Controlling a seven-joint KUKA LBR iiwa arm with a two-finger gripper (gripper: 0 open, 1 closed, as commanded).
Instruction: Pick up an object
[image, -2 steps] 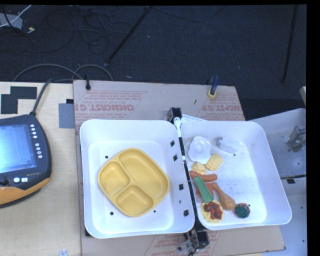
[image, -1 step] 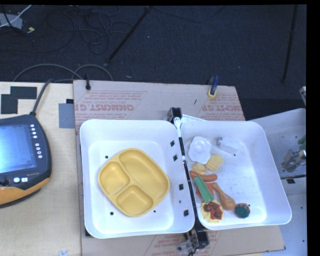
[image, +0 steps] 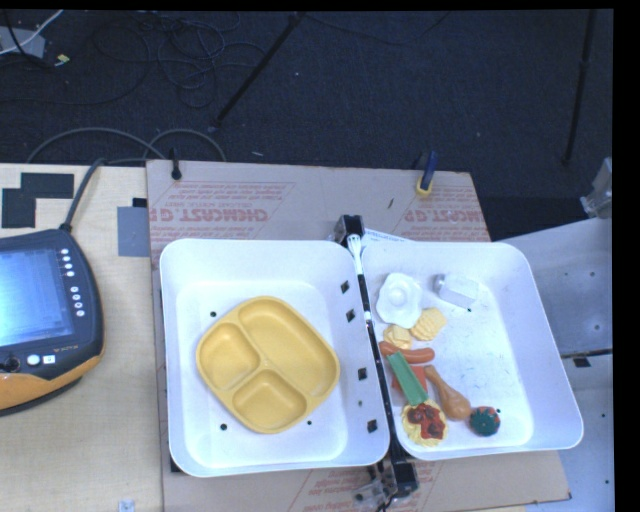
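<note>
You are looking down on two white bins sitting side by side on a cardboard sheet (image: 300, 205), and whether the gripper is open or closed you cannot tell. The left bin (image: 188, 440) holds a yellow divided plate (image: 268, 362) with three compartments, lying flat and turned at an angle near the bin's middle. The things you could pick are all in the right bin (image: 525, 330), bunched along its left side close to the divider. At the top of the group you see a white fried-egg toy (image: 400, 297), and just to its right, apart from it, a small pale block (image: 456, 292). Below the egg lies a yellow ridged piece (image: 430, 324), touching or nearly touching the egg. Under that you find a red sausage (image: 412, 354) lying across, with a green stick (image: 406, 377) slanting down from it and a brown drumstick (image: 447, 392) just beside the stick on the right. At the near end sits a red and yellow heap of toy food (image: 424, 421), and a little to its right a green ball (image: 485, 421) with a red spot on top stands alone. To the far left, off the cardboard, a teach pendant (image: 40, 310) rests on the bench with its screen lit.
</note>
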